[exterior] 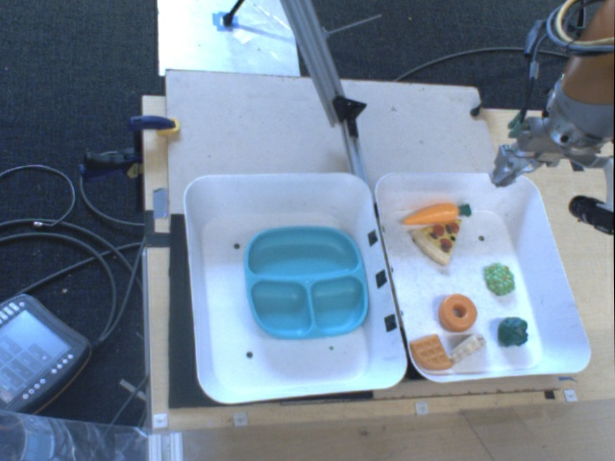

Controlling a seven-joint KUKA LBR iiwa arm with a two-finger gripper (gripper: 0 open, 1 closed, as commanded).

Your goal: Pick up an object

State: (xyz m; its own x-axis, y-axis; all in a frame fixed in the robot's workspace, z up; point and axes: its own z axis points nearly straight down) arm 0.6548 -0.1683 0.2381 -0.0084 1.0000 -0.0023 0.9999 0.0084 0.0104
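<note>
carrot (431, 214) lies at the far end of the right bin (557, 257), touching a pizza slice (435, 242) just below it. nearer the camera sit a light green ball (498, 279), an orange donut (457, 312), a dark green broccoli (512, 331), a waffle (430, 352) and a pale cracker (468, 346). the left bin (216, 257) holds a blue tray (307, 281) with 3 compartments. gripper (506, 169) hangs over the right bin's far right corner, apart from the carrot, to its right; open or closed, cannot tell.

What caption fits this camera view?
Gripper hovers over right bin's far rim; toy foods inside, blue tray in left bin.
</note>
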